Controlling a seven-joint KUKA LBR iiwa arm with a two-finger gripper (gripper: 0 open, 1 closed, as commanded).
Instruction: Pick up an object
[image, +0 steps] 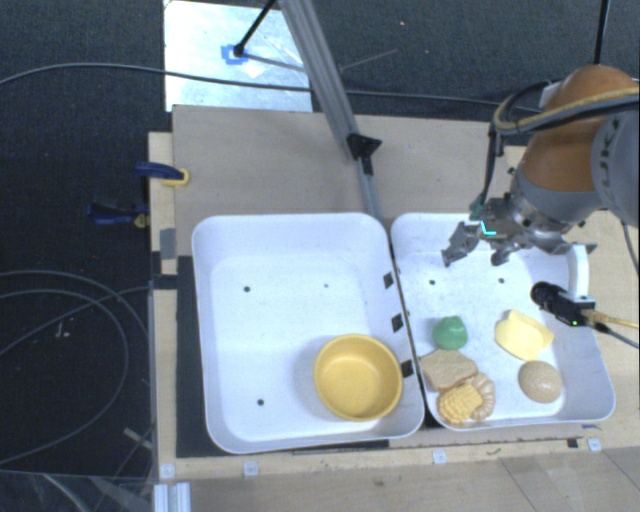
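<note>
Left of the green object (450, 332), a yellow bowl (358, 376) sits in the neighbouring bin (250, 250). Just below the green object lie a bread slice (448, 368) and corn (461, 403). Above and right of it my gripper (480, 245) hovers, fingers spread, nothing between them, my arm (575, 140) reaching in from the right.

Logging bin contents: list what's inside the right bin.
In the right bin: green piece, yellow wedge, tan round piece, bread slice partly overlapping the corn. The gripper hovers above.
</note>
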